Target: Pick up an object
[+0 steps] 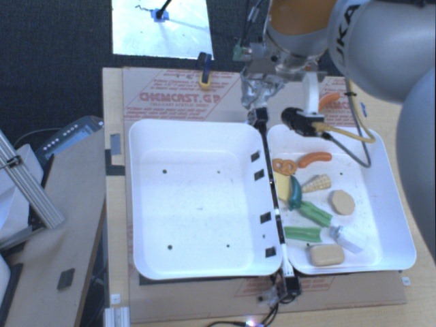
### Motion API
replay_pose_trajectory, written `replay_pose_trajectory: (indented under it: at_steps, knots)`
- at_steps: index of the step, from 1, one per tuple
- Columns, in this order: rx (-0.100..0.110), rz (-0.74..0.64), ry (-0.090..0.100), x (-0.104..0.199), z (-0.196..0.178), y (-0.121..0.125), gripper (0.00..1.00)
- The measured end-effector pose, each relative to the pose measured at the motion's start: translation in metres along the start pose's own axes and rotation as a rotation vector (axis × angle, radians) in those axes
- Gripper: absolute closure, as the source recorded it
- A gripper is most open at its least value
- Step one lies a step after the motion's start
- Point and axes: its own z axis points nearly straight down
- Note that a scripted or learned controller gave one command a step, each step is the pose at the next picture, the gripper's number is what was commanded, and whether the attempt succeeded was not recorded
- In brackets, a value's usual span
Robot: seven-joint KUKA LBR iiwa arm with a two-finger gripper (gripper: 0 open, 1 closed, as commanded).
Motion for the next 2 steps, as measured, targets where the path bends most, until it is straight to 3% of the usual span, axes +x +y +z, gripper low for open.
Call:
replay_pose_trajectory:
  at_steps: [1, 2]
  knots:
    - [0.004, -0.013, 0.003, 0.054, 0.134, -0.093, 1.00]
    - [-0.025, -0.011, 0.008, 0.101, 0.089, -0.030, 1.00]
